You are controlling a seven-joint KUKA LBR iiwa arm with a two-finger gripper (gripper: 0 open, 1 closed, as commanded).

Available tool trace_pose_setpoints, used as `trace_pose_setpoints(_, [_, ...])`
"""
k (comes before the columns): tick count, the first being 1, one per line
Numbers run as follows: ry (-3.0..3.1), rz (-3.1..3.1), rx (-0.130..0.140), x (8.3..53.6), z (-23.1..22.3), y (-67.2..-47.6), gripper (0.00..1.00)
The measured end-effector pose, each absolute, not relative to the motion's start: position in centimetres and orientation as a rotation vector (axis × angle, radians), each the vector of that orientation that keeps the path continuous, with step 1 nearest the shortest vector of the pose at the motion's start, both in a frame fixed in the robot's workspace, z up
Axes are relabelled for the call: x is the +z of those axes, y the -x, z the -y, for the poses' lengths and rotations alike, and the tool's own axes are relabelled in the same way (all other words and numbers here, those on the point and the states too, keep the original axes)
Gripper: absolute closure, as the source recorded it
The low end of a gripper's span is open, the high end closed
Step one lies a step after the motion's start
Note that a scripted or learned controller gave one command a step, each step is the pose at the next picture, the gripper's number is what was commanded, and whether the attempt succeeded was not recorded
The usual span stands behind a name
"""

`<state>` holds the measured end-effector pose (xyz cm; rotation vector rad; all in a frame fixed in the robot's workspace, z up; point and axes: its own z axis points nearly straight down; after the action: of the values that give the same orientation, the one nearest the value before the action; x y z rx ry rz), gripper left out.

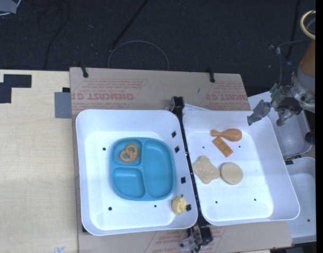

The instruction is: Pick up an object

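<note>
Nearest the camera, a yellowish lump (178, 204) sits in the left bin (93, 215) by its bottom right corner, just off the blue divided plate (153, 170). A pretzel (129, 153) lies in the plate's top-left compartment. In the right bin (266, 204) there's a pale round biscuit (231, 173) next to a bread-like slice (205, 169), then an orange cracker stick (222, 146) touching a drumstick (227, 134) further back. Behind the bins, the cardboard sheet (150, 88) on the tabletop (29, 162) has upside-down red print, something like "CHEMCAST GP". The pincer (270, 112) hangs over the right bin's far right corner, fingers spread apart, holding nothing.
</note>
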<state>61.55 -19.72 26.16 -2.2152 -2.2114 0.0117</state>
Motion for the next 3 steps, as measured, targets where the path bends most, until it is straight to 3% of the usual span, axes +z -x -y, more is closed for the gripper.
trace_pose_setpoints(1, [2.221,2.221,0.001,26.9,19.7,-61.8,0.0])
trace_pose_setpoints(3, [2.216,2.218,0.005,15.5,18.7,-61.3,0.0])
